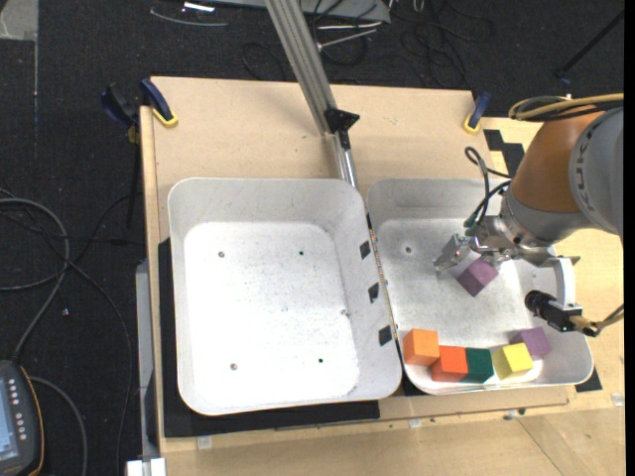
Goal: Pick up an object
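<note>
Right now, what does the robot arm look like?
The arm is chunky and rounded, grey with a wide orange band above the wrist. Dark cables loop beside it. At its tip sits a small silvery metal gripper, and a white bracket with a black part hangs below the wrist.

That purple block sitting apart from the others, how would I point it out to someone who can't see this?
Look in the right-hand bin of the two white ones, about midway up, just under the gripper of the grey and orange arm. The purple block there lies tilted and alone. The other blocks, including a second purple block, crowd along the bin's near edge.
</note>
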`<state>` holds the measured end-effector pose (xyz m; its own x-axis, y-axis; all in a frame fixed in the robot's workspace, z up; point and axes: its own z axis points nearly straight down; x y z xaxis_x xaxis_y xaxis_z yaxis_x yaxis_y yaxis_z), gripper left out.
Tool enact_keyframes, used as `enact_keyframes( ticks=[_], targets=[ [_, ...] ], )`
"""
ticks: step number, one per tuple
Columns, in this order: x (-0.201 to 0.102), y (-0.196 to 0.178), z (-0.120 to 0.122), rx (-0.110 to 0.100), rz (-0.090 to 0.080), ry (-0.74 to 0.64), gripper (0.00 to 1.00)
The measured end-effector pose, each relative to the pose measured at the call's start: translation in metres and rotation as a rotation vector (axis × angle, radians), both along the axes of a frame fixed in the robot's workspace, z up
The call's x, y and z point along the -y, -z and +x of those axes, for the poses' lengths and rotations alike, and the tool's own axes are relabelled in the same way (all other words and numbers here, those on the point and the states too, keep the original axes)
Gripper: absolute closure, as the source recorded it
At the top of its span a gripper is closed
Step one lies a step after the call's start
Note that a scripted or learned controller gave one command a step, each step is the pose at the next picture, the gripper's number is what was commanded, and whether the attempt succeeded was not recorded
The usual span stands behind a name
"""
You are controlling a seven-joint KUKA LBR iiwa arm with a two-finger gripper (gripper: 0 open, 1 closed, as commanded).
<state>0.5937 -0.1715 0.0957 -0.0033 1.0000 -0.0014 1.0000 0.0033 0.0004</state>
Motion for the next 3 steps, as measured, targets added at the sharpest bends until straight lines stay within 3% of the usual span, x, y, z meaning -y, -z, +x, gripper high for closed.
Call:
enact_keyframes(
  ticks=[1, 2, 3],
  targets=[
    [-0.030, 0.000, -0.022, -0.002, 0.002, 0.001, 0.00],
    [-0.029, -0.010, -0.021, 0.001, 0.001, 0.004, 1.00],
    [-0.104, -0.104, -0.033, 0.007, 0.004, -0.005, 1.00]
  ],
)
